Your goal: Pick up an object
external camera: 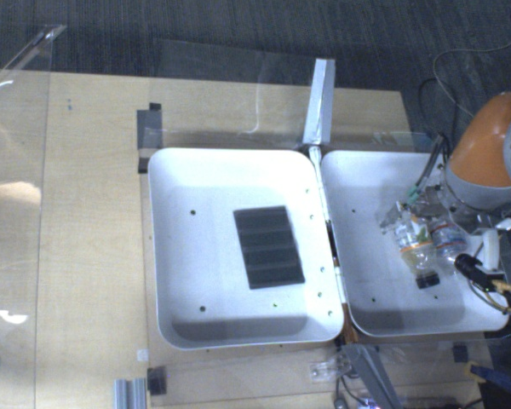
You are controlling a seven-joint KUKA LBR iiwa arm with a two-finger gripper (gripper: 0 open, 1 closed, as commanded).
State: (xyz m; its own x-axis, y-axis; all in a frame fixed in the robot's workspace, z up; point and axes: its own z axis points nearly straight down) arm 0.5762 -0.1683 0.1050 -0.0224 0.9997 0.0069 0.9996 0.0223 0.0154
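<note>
Camera view: arm [494, 156] reaches into the right bin [366, 313], likely because it is working that bin.
Claw [422, 237]: low in the right bin; whether it is spread or pinching, I cannot tell.
Pad [268, 246]: dark ribbed slab, flat in the left bin [179, 228], well apart from the claw, untouched.
Desk [77, 228]: carries both bins.

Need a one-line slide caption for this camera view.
KUKA arm lowers its hand into the right bin; a dark ridged slab lies in the left bin.
</note>
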